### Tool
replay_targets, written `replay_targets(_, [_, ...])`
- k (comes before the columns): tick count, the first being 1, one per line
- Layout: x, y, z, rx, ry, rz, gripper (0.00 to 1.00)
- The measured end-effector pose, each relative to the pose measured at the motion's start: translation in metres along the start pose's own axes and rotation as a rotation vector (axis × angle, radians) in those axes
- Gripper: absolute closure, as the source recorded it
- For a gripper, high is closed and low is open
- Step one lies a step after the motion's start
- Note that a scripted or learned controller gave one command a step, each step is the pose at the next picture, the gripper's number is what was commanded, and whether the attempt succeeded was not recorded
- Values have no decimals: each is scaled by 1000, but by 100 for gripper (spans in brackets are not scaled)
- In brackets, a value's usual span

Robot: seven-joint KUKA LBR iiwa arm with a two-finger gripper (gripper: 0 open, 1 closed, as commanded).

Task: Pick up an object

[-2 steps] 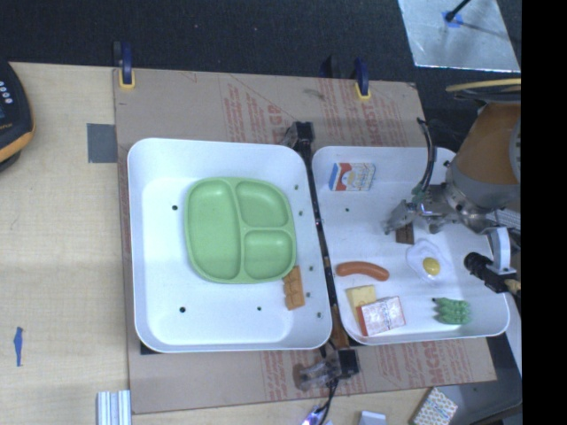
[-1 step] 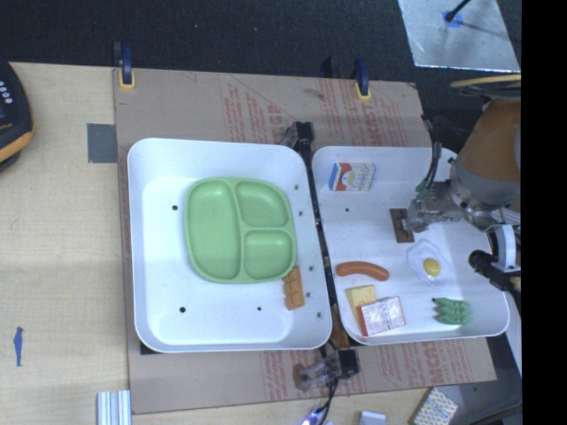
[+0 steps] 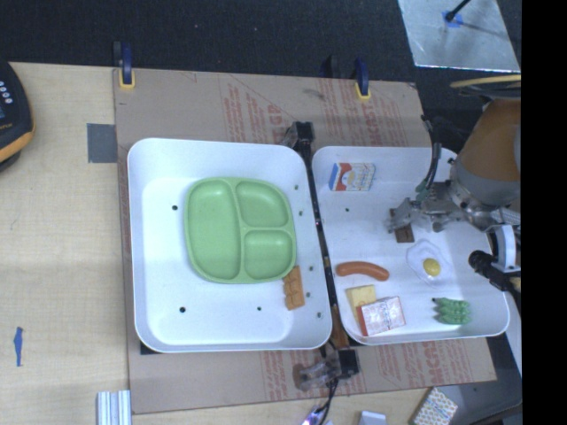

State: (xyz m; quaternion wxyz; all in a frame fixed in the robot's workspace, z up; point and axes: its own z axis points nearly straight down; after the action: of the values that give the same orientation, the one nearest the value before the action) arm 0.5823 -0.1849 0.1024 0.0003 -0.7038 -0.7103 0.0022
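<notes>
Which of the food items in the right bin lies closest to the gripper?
The fried egg, white with a yellow yolk, just below the gripper. The sausage, the green vegetable and the others lie farther away.

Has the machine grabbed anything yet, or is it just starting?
Nothing looks picked up yet. The end effector sits low in the right white bin. The red sausage, fried egg, green vegetable piece and small milk carton all lie on its floor. The grab and lift remain.
</notes>
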Motion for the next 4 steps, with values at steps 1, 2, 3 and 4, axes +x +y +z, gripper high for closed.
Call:
replay_targets(1, [20, 5, 11, 1, 3, 2, 0])
replay_targets(2, [19, 5, -1, 2, 2, 2, 100])
replay_targets(3, [19, 5, 0, 3, 2, 1, 0])
replay_targets(4, [41, 21, 11, -3, 2, 1, 0])
